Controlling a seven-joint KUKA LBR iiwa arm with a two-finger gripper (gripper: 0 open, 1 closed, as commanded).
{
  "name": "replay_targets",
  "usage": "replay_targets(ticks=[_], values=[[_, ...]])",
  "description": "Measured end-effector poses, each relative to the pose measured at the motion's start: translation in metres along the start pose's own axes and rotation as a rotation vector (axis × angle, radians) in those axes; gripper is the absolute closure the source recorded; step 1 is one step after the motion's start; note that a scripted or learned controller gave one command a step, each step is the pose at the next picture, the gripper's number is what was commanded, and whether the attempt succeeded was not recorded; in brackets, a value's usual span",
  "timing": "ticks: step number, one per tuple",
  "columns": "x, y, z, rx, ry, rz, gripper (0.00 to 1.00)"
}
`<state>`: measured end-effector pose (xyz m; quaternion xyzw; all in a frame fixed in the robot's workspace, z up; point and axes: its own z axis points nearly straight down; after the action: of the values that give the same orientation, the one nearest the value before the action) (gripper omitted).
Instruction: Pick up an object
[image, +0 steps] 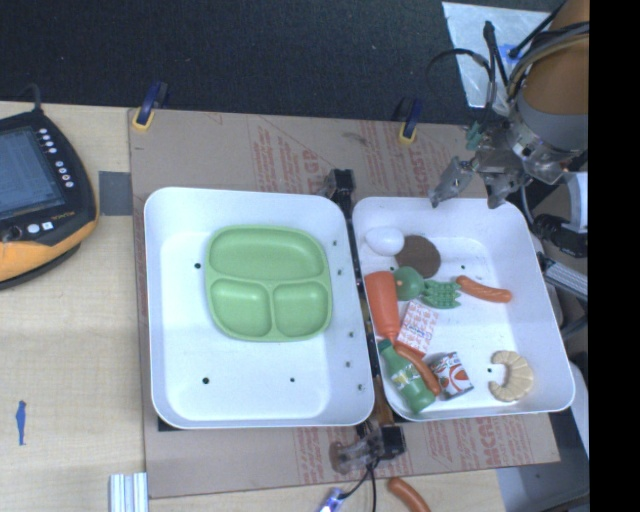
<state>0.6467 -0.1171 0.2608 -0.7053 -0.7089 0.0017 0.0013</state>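
Note:
My gripper (470, 190) hangs above the far edge of the right bin (540, 300), open, with nothing between its fingers. Below it in the right bin lie a white egg (384, 240), a brown round cookie (420, 256), a green toy (428, 290), an orange carrot (381, 304), a sausage (485, 291), a red-and-white packet (417, 325), a green bottle (404, 377), a small carton (454, 374) and a croissant (512, 375). The nearest things to the gripper are the egg and the cookie, apart from it.
The left bin (180, 330) holds a green divided plate (269, 282). A teach pendant (40, 195) lies at the far left on the bench. Clamps (148, 105) pin the cardboard at the back. An orange item (410, 493) lies in front of the bins.

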Motion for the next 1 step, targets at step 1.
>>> replay_targets(ticks=[1], values=[[0.0018,-0.0120,0.1669,0.004,-0.001,-0.001,0.00]])
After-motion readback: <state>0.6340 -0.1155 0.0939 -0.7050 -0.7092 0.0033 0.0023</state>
